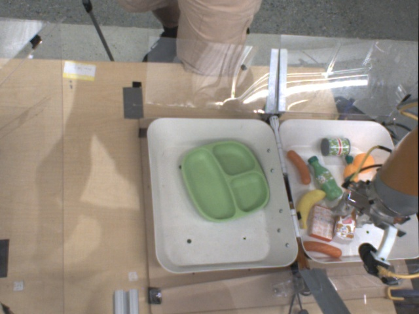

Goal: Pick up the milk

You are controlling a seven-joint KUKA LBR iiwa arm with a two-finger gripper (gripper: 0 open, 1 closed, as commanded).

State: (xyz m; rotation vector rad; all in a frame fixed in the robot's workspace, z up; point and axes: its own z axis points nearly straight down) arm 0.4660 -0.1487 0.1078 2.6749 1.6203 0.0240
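Note:
The milk (345, 228) is a small red-and-white carton lying in the right bin (376, 131), near its front edge. My gripper (352, 205) hangs just behind and above the carton, at the end of the grey arm that comes in from the right. The wrist hides the carton's far end. Nothing shows the carton lifted; it rests on the bin floor.
Around the milk lie a pinkish box (321, 222), a banana (309, 205), a green bottle (325, 178), two sausages (299, 165) (323, 248), a can (336, 146) and an orange item (359, 163). The left bin (163, 175) holds a green divided plate (226, 180).

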